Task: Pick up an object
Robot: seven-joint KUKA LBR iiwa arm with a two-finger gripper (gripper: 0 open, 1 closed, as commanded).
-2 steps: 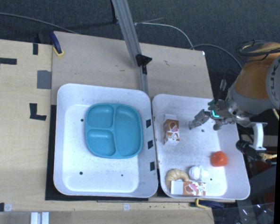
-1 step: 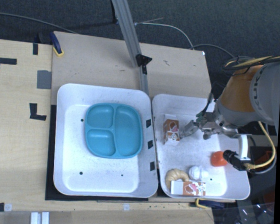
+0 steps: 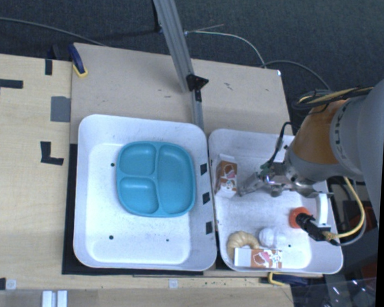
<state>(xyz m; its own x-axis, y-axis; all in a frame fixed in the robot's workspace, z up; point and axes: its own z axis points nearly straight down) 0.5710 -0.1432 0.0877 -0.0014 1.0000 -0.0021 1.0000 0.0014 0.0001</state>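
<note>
A small brown carton [image 3: 226, 176] lies in the right bin [image 3: 244, 141] by its left wall, long axis running near to far. My gripper [image 3: 247, 185] hovers just right of it, fingers parted and grasping nothing. The left bin [image 3: 92, 241] holds a blue tray [image 3: 156, 178].

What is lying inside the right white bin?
In the right bin: a brown packet, a croissant, a white ball, a flat box. The gripper and arm cover the far side.
</note>
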